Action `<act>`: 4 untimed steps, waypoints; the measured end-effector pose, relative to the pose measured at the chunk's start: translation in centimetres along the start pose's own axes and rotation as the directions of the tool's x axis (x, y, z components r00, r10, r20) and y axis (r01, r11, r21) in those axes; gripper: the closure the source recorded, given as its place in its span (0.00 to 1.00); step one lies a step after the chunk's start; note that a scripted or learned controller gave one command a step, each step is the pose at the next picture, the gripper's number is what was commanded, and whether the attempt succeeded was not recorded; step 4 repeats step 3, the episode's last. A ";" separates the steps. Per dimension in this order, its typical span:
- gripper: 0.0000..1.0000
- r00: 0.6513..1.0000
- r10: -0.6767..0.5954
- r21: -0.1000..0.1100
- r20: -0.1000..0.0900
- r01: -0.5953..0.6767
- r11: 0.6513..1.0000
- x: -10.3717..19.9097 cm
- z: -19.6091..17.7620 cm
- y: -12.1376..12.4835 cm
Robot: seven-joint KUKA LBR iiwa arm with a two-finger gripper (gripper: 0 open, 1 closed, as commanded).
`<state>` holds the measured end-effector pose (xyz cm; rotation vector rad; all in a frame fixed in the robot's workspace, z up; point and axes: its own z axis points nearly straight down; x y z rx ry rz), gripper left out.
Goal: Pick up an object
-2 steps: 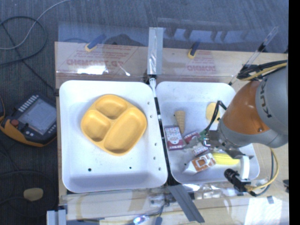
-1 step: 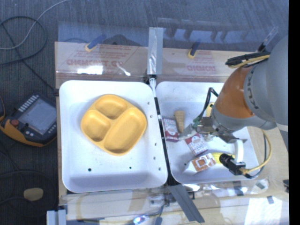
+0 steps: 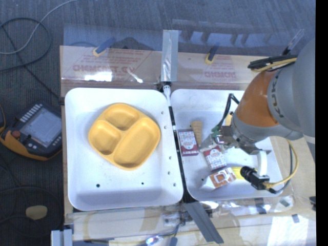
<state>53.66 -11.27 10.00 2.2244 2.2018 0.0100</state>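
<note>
Arm's orange-banded wrist (image 3: 261,104) looms closest, reaching down into the right bin (image 3: 202,193), gripper (image 3: 221,136) right above a small red-and-white packet (image 3: 214,158). Can't tell how the jaws stand. Nothing looks lifted yet, so the pick is undone. Yellow divided plate (image 3: 124,135) sits in the left bin (image 3: 77,188).

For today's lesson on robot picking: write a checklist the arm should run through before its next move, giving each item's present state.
1. Objects in the right bin to pick: ok, a red packet, a cone and two more packets.
2. Hand over the right bin: ok.
3. Something held: cannot tell.
4. Hand's view of targets unobstructed: not ok, the arm hides part of the bin.
5. Yellow tray apart in the left bin: ok.
</note>
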 end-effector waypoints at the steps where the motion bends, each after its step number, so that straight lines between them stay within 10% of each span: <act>1: 1.00 0.995 -0.096 0.014 -0.003 0.096 0.995 4.4 -10.7 2.0; 3: 1.00 0.985 -0.173 0.015 -0.002 0.173 0.985 9.3 -8.2 10.4; 4: 1.00 0.985 -0.173 0.015 -0.002 0.173 0.985 9.3 -8.2 10.4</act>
